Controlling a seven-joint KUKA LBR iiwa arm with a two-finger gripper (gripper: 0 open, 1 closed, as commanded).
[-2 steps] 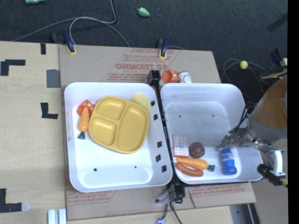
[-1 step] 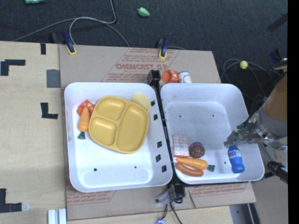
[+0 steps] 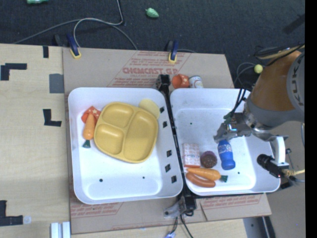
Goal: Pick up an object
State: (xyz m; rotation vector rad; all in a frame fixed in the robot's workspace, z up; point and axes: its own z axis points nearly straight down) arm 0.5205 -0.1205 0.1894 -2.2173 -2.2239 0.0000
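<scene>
Approach step: gripper (image 3: 226,133) is poised just above blue bottle (image 3: 226,154) in right bin (image 3: 198,100); finger state cannot be told. Descent is needed next.

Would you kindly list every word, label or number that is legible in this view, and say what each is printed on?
"CHEMCAST GP": red print on the brown cardboard sheet behind the two white bins; smaller lines beneath it are blurred.
"KU": large dark letters, cut off at the edge, on the grey and orange robot arm.
Label on the small blue bottle: too small to read.
Print on the flat pink and white packet: too blurred to read.
</scene>
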